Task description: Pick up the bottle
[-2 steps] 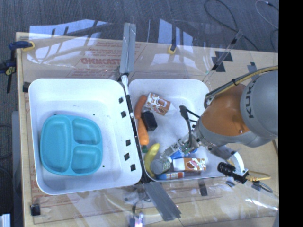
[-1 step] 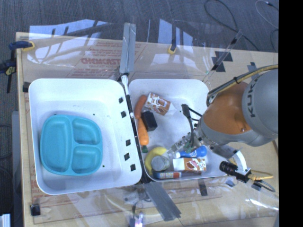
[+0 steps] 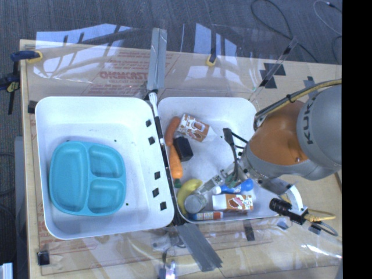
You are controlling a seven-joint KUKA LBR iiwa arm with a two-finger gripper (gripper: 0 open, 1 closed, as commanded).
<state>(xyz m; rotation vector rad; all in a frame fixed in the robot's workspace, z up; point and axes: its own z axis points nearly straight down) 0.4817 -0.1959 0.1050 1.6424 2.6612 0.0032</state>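
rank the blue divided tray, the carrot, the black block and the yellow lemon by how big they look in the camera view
1. Blue divided tray, by far the largest.
2. Carrot, long and thin.
3. Yellow lemon and black block: they look alike in size, and the lemon is partly covered, so I won't rank them.

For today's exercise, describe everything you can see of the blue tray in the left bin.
The blue tray is a light turquoise, rounded-rectangle dish that looks like plastic. Raised ridges split it into three compartments: one long section along its left side and two smaller ones on its right. It lies flat, open side up, on the floor of the left bin, toward that bin's front left corner. Nothing lies in it, and its front left edge sits close against the bin's wall.
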